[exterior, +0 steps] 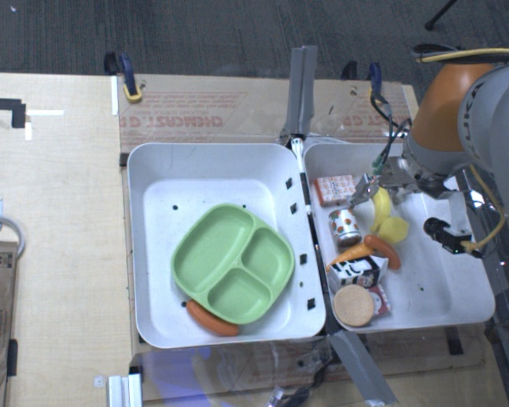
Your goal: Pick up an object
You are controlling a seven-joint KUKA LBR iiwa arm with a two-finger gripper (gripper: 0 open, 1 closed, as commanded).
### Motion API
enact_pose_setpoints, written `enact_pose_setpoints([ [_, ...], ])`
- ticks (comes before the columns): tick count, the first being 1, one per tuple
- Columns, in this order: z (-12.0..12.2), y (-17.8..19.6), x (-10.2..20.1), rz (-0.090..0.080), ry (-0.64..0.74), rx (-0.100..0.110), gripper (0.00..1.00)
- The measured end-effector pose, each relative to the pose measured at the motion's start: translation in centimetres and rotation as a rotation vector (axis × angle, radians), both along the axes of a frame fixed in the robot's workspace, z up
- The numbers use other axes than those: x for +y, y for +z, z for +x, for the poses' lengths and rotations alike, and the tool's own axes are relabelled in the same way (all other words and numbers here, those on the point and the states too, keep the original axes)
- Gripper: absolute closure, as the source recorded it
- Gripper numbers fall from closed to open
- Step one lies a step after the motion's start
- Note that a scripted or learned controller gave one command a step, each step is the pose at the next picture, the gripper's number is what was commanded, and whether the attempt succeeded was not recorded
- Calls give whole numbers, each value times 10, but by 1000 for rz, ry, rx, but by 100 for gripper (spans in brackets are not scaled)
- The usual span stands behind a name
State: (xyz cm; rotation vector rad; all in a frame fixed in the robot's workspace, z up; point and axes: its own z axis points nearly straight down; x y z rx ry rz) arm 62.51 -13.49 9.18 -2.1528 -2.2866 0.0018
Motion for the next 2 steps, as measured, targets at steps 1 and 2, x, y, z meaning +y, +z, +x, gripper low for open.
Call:
enact_pose_setpoints([
  [1, 0, 9, 0, -1, 2, 0, 100],
  [2, -11, 144, 1, -2, -308, 0, 100],
])
